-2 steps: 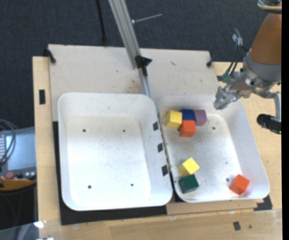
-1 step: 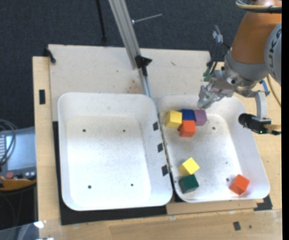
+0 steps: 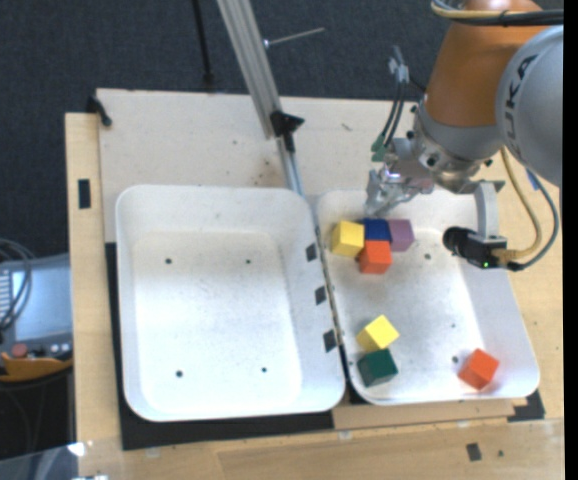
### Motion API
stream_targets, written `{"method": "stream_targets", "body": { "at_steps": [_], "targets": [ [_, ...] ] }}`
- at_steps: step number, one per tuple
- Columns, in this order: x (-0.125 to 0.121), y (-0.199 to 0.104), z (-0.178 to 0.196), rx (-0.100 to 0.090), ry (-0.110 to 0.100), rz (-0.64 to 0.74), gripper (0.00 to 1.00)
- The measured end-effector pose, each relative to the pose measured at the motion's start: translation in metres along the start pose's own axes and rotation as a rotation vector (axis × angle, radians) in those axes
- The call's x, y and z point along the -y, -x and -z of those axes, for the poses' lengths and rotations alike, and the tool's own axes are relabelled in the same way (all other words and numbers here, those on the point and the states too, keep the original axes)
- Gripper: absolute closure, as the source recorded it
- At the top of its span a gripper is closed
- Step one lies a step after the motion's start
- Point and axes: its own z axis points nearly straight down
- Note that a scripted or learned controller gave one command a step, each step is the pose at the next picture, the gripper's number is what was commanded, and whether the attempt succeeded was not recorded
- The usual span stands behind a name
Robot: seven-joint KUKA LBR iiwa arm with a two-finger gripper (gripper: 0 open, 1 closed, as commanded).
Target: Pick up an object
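Observation:
My gripper (image 3: 384,198) hangs over the far edge of the right bin (image 3: 439,388), just above a tight cluster of blocks. That cluster holds a yellow block (image 3: 347,238), a blue block (image 3: 377,230), a purple block (image 3: 401,233) and an orange block (image 3: 374,257). Nearer the front lie another yellow block (image 3: 377,333), a dark green block (image 3: 377,367) and an orange block (image 3: 479,368). Nothing shows between the fingers.
The left bin (image 3: 219,298) sits beside the right one, sharing a raised rim down the middle. A slanted metal rail (image 3: 254,68) rises behind the bins. A black cable plug (image 3: 469,243) hangs off the wrist over the right bin.

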Motion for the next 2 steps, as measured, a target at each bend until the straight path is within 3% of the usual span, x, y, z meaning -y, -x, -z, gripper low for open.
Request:
{"method": "stream_targets", "body": {
  "at_steps": [1, 2],
  "targets": [
    [0.000, -0.054, 0.003, 0.001, 0.000, 0.001, 1.00],
    [-0.002, -0.104, -0.019, 0.004, -0.004, -0.002, 1.00]
  ]
}}
